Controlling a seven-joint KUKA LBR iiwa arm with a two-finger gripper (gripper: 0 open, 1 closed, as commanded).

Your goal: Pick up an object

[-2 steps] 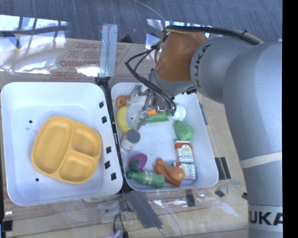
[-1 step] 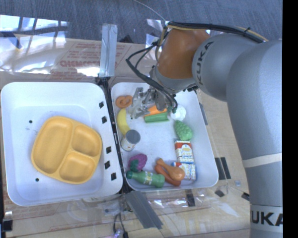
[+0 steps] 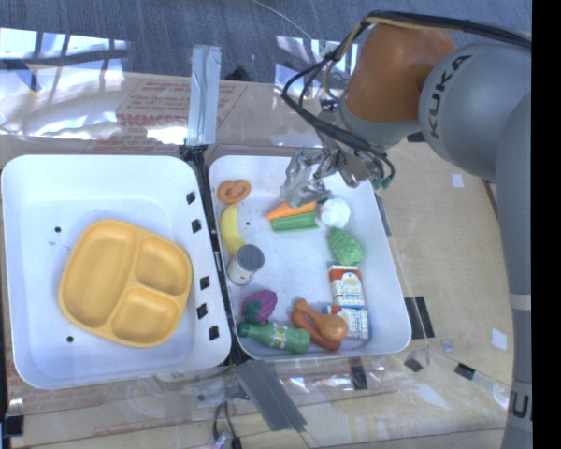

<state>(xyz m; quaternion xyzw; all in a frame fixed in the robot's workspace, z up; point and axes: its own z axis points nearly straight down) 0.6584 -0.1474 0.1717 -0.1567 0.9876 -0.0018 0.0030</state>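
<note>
The arm (image 3: 467,101) reaches in over the right bin (image 3: 393,293), and the gripper (image 3: 304,187) hangs low at the bin's far end, just above the carrot (image 3: 294,217). That carrot, orange with a green tip, lies flat, right beside a white ball (image 3: 335,213); it looks like the likeliest target. How far apart the jaws stand, I cannot tell: the metal parts blur together from this angle, and nothing shows gripped between them.

This reads as the approach step, the grasp itself not yet made. Around the carrot: a banana (image 3: 230,228) and a pretzel (image 3: 233,192) toward the left bin, a green lumpy thing (image 3: 346,247) on the other side, nearer the camera. The yellow tray (image 3: 123,282) sits alone in the left bin (image 3: 37,204).

The next move calls for a short drop straight down, jaws straddling the carrot across its narrow width, then a close and lift. The ball sits so close that a finger could land on it and nudge things aside.
</note>
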